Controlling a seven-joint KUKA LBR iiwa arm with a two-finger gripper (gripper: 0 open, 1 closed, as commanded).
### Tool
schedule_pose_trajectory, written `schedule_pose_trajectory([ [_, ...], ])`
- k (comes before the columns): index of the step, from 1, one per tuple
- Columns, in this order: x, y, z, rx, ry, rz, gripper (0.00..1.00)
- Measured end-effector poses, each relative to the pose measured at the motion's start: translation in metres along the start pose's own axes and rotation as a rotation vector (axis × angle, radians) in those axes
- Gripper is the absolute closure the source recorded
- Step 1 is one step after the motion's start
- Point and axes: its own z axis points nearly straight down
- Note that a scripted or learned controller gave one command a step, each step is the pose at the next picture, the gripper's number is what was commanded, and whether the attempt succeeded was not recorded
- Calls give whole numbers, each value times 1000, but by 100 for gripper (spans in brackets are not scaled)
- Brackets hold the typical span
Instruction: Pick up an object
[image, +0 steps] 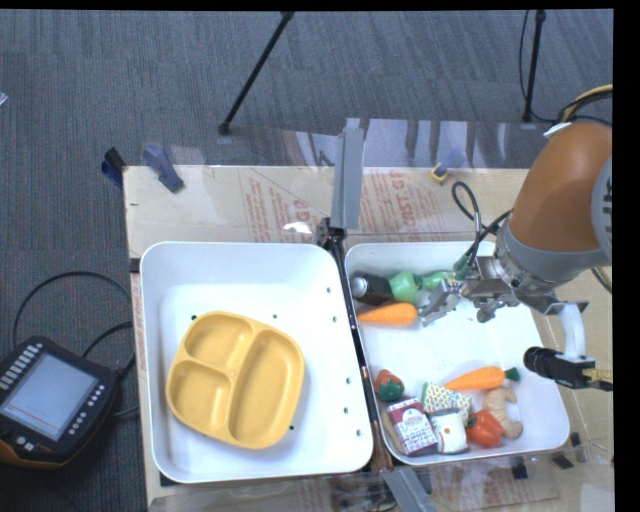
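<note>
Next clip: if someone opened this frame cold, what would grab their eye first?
Probably the yellow divided plate, lying alone in the left bin. Next, the arm's orange band at the right, with the gripper low over the right bin beside an orange carrot. A cluster of toy food crowds that bin's near corner.

Illumination is even and moderately bright, from overhead. The white bins (250, 260) read near-white without clipping. A small glare spot lies on the worktop (296, 228) above the left bin. Shadows are soft and short, falling close beside the yellow tray (236, 378). Focus is slightly soft overall; small toys at lower right lack fine detail.
</note>
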Motion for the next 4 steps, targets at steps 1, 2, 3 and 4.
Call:
schedule_pose_trajectory([
  [1, -12, 49, 70, 0, 0, -292, 0],
  [2, 7, 69, 140, 1, 0, -434, 0],
  [3, 3, 69, 130, 1, 1, -424, 100],
  [4, -1, 60, -7, -9, -2, 228, 100],
])
